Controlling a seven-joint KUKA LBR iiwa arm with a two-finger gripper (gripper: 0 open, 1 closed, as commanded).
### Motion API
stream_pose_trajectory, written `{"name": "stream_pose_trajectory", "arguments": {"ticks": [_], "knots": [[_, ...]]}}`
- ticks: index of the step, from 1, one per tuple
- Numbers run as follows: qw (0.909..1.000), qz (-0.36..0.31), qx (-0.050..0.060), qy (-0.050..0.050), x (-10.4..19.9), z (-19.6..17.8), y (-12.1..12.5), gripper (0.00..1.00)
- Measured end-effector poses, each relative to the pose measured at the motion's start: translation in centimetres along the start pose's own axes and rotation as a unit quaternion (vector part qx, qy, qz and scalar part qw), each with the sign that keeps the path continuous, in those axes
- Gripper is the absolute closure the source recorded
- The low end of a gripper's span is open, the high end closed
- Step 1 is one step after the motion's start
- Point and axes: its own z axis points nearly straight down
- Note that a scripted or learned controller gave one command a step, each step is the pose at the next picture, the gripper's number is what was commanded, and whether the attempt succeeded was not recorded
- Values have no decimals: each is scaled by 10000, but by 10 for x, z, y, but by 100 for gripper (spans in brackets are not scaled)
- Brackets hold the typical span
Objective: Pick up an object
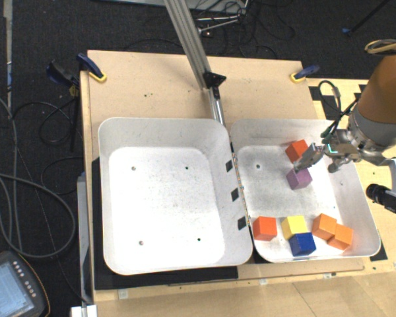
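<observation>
My gripper point(321, 160) hangs over the upper right part of the right bin point(356, 203), open, with nothing between its fingers. A purple block point(299, 177) lies just below and left of the left finger point(308, 158). A red-orange block point(296, 150) sits close by, up and left of that finger. Along the bin's front edge lie an orange block point(264, 228), a yellow block point(294, 226), a blue block point(302, 244) and two more orange blocks point(325, 225) point(341, 236) that touch each other.
The left bin point(112, 177) stands beside the right one, and their rims meet at mid-bench. A slanted metal pole point(188, 35) reaches down to the bins' back edge. Clamps sit at the bench's back corners point(91, 68) point(303, 73).
</observation>
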Motion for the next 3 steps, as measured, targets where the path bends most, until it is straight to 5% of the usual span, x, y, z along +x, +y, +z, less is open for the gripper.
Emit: {"name": "stream_pose_trajectory", "arguments": {"ticks": [1, 3], "knots": [[10000, 4, -24, -6, 0, -3, 1, 0], [10000, 1, -1, -1, 4, 92, 10, 0]]}}
